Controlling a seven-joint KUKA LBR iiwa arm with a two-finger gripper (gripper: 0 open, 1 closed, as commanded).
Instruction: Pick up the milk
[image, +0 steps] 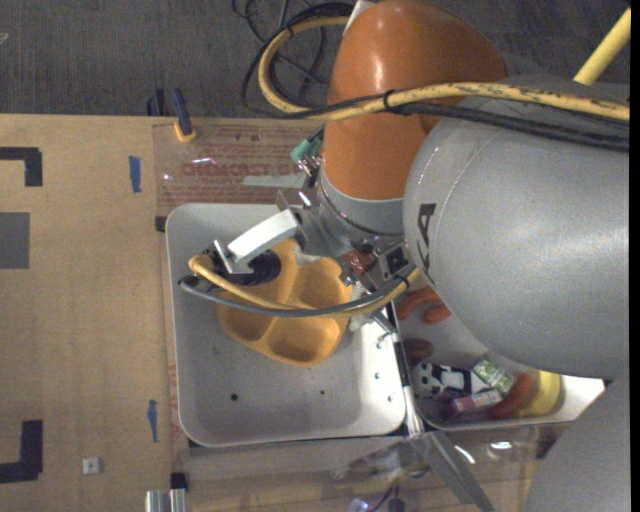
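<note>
Sight of the gripper (338, 265) is largely blocked by the grey arm (520, 230) and its orange band (400, 90), so whether it is open or closed cannot be told. The gripper is placed over the left bin (200, 400), toward the side that adjoins the right bin (425, 412). Directly beneath it, and spreading to the view's lower left of it, a yellow moulded object (290, 335) with rounded hollows is seen lying on the bin floor; whether it is touched by the gripper cannot be told.

The milk carton (440, 378), marked with black and white patches, is found in the right bin, toward the view's lower right from the gripper and apart from it, across the walls between the bins. Beyond the carton, farther from the gripper, a small green and white item (492, 373), a dark red item (475, 404) and a yellow item (545, 395) are partly seen below the arm's edge. An orange item (432, 308) is glimpsed nearer the gripper, to its right in the view, largely covered by the arm. Well to the gripper's left in the view, the brown bench (80, 300) is marked with blue tape (135, 175).
</note>
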